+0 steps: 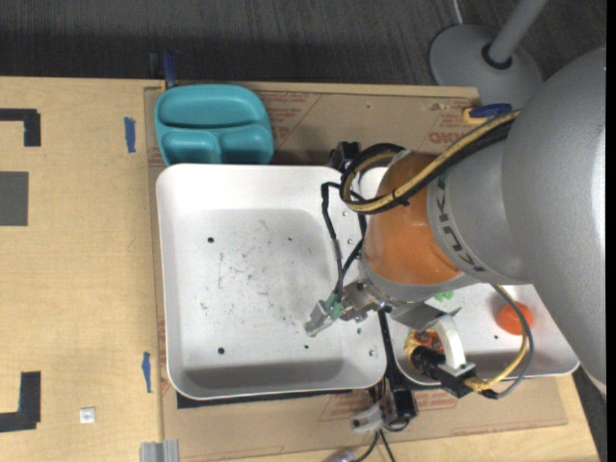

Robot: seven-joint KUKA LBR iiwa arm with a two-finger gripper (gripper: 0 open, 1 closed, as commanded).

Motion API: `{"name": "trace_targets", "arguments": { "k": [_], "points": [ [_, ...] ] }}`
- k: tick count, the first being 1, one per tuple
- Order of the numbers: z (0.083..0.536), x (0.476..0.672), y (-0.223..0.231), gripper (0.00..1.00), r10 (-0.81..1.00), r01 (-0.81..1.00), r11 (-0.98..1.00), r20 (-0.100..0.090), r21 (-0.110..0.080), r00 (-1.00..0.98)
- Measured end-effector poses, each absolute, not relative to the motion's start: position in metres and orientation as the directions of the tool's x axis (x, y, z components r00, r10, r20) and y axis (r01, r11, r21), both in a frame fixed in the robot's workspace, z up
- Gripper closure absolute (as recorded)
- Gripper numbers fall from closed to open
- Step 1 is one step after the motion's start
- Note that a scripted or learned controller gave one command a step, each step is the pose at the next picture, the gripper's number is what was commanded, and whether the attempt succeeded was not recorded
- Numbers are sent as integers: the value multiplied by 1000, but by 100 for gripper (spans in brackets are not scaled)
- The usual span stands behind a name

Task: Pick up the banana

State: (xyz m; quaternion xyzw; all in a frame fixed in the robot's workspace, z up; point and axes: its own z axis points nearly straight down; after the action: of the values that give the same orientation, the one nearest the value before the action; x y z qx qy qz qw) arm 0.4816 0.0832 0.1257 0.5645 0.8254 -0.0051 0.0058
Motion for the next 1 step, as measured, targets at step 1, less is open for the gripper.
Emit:
{"name": "trace_targets", "arguments": {
  "k": [1],
  "points": [
    [123,483,91,0,931,931,364,-16,4,-364]
  ]
}}
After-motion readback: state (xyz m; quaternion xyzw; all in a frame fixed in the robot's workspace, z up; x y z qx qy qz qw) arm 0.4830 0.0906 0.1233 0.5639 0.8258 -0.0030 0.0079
